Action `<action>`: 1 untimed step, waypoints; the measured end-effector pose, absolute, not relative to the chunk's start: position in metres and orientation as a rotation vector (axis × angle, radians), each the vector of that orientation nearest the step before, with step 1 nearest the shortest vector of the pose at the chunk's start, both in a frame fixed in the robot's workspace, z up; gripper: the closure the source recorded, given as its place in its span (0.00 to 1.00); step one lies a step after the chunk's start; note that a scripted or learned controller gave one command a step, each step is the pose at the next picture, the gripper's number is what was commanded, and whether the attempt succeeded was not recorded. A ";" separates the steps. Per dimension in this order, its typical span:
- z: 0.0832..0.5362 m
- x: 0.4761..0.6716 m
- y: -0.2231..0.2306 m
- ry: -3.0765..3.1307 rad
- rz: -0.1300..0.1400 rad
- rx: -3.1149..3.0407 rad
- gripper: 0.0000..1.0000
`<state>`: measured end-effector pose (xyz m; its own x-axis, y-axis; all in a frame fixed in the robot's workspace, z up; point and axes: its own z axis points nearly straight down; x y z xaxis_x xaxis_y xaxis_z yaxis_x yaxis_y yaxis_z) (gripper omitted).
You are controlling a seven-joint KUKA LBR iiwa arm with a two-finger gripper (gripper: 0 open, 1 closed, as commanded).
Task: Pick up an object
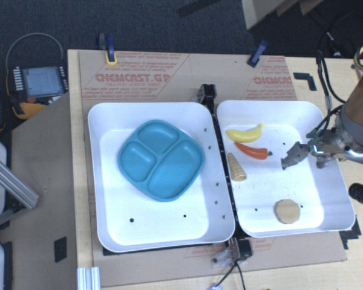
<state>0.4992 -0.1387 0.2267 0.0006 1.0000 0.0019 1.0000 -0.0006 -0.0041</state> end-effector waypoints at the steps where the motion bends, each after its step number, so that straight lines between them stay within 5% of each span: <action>1: 0.169 0.493 -0.131 -2.217 0.005 -2.217 0.00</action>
